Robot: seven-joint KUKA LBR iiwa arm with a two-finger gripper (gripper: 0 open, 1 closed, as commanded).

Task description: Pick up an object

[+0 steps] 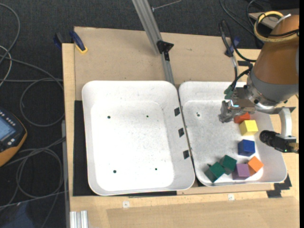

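My gripper hangs over the right bin, in its upper middle part. Just to its right lies a red block, partly hidden by the gripper body. A yellow block sits below the red one, and a blue block lies further toward the front. At the bin's front edge an orange block, a purple block and two dark green blocks are bunched together. Nothing is seen held by the gripper.
The left bin lies beside the right one, with black clips along the shared rim. A slanted metal bar crosses the bench's back. Cables lie on the floor at left.
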